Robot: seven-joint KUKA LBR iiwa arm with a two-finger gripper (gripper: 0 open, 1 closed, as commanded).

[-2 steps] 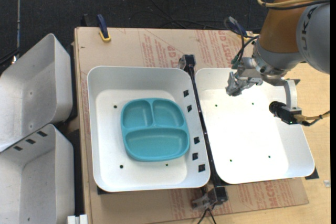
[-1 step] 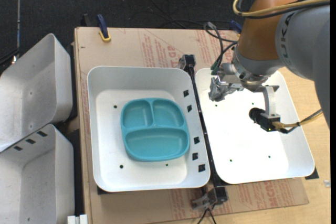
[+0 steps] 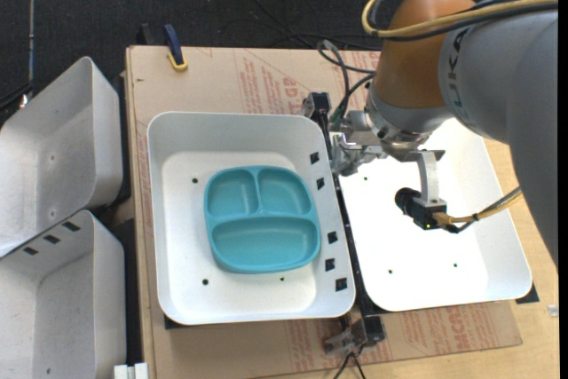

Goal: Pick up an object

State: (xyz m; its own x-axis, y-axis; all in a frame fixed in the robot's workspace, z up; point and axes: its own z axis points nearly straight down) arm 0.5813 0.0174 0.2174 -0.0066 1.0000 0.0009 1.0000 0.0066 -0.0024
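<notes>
In the left bin [image 3: 177,297] lies the one thing I can go for, a blue plate [image 3: 263,218], flat and near the middle. My gripper [image 3: 352,148] hangs where the two bins meet, on the right bin's [image 3: 461,280] side. Whether it is open I cannot tell. I'd shift left and come down astride the plate's rim, since the flat centre offers no grip, I judge.
</notes>
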